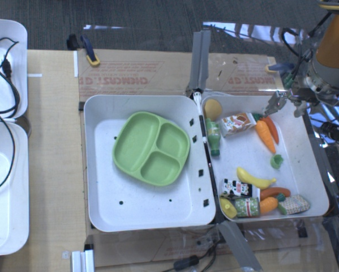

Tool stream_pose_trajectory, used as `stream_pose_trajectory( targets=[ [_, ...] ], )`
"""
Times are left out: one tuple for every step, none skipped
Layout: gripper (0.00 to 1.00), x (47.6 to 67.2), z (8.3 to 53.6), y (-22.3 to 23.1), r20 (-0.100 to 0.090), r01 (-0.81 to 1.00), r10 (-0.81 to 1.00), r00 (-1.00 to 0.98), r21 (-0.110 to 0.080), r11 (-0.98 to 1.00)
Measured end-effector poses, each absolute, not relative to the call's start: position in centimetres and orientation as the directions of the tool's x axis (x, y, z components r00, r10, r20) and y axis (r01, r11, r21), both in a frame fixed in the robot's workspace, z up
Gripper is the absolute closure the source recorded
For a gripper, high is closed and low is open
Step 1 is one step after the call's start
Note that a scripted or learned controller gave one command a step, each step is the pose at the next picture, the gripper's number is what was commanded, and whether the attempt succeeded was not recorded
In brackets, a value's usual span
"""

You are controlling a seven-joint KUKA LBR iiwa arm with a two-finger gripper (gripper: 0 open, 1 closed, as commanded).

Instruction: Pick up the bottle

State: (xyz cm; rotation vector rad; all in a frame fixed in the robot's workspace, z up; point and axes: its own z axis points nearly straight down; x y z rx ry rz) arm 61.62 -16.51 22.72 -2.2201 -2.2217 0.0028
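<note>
The green bottle lies along the left wall of the right bin, its cap toward the back, just in front of a yellow round fruit. My gripper hangs over the back right part of that bin, well to the right of the bottle and just behind the carrots. Its two fingers stand apart with nothing between them. The orange band of the arm shows above it at the right edge.
The left bin holds a green divided plate. The right bin also holds a snack carton, a banana, a small green piece, and a cluster of cartons, a can and toy food along its front.
</note>
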Motion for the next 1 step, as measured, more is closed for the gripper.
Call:
stream_pose_trajectory(
  targets=[
    [0.00, 63.93, 11.75, -12.80, -0.006, 0.996, 0.996, -0.091, 0.019, 0.091]
  ],
)
